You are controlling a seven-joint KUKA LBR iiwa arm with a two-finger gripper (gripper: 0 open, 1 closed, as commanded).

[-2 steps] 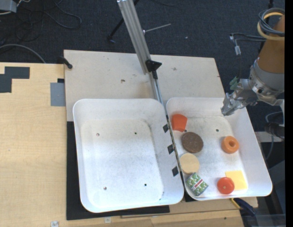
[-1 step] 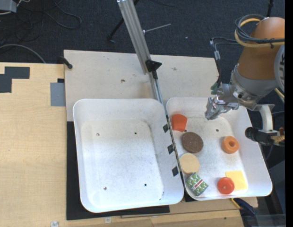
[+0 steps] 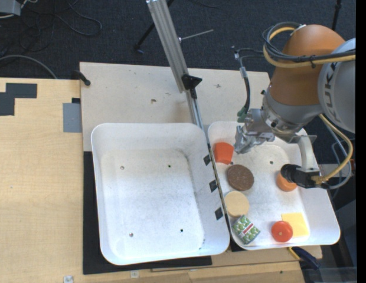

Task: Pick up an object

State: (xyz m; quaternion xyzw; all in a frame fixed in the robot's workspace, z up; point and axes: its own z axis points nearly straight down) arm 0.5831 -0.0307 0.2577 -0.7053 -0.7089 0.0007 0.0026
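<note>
Right now the jaws hang low over the upper-left part of the right bin, reaching in from the right under the orange band of the arm. Fingers point down and toward the camera's lower left; a narrow gap seems to show between the tips, nothing visible between them, so I read them as slightly parted and holding nothing, though the metalwork is small and cluttered. Nearest candidate: the orange cup, just beside the jaws on their left and slightly below in view, close against the bin's left wall. It looks squat and roughly round from above, so no long axis to line up with; the wall beside it matters more, since one finger would have to slip between cup and wall. Next nearest: the brown disc, below the jaws in view, lying flat, with the pale disc just beneath it, near or touching. Farther down sits a green-and-white packet, lying slantwise. On the bin's right side, well apart from the jaws: an orange ball, a red round piece, and a yellow block just beside it. Left bin carries no objects. Judgement: short shift left and down suits the cup best; flat discs look harder to pinch.
</note>
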